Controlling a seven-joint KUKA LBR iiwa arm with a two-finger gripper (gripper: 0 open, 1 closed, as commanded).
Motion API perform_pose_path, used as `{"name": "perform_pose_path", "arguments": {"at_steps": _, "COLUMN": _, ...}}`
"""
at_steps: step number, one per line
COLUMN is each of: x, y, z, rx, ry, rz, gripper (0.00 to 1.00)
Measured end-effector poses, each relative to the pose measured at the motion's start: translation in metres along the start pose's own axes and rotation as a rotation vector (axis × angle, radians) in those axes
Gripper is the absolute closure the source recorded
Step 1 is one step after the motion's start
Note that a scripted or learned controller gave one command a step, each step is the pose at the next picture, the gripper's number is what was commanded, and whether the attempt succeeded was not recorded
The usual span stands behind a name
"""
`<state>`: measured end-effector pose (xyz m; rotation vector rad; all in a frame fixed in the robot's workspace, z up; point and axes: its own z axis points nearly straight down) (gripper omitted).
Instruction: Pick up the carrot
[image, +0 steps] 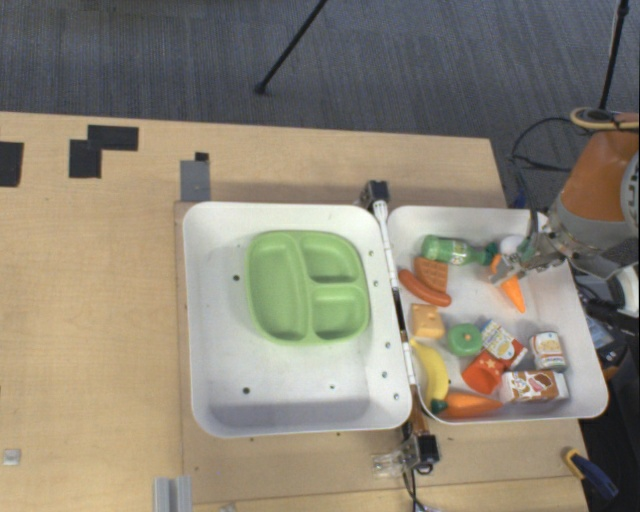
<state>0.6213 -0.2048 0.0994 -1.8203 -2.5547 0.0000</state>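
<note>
Right bin (590, 395) holds 2 carrots: small carrot (513, 292) at the gripper (522, 262) tips, grip state can't tell; bigger carrot (470, 405) by the near wall beside 1 banana (433, 372).

You can see the desk (100, 330) is pale wood, smooth and matt. The two white bins (215, 400) look like hard plastic with a soft shine. The green tray (305, 285) is smooth plastic too, a little glossy. The carrot (513, 293) looks like shiny orange plastic, and so does the yellow banana (433, 370). The small boxes (530, 385) seem to be printed card or plastic; you cannot tell which. The floor (150, 50) looks like rough grey carpet. The arm (597, 185) has a smooth orange band.
</note>
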Motion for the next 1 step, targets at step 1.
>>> {"name": "perform_pose_path", "arguments": {"at_steps": 1, "x": 0.0459, "y": 0.0672, "z": -0.0928, "rx": -0.003, "ry": -0.003, "rz": 0.2, "gripper": 1.0}}
